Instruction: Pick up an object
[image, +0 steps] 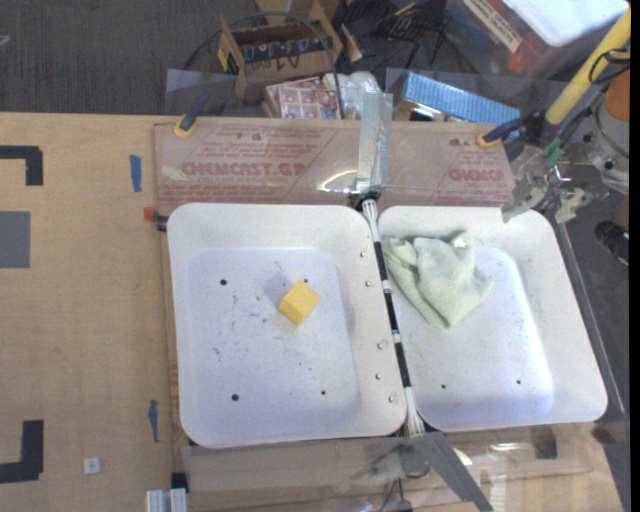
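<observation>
- Gripper (535, 195) sits at the far right corner of the right bin (560, 400), just past its rim; cannot tell how it is set.
- Crumpled pale green cloth (440, 280) lies in the right bin's far left part, against the divider; left of the gripper and nearer the camera.
- Yellow block (298, 302) lies mid left bin (200, 250), well apart from the gripper.
- Judgement: cloth is the nearer target; nothing stands between.
</observation>
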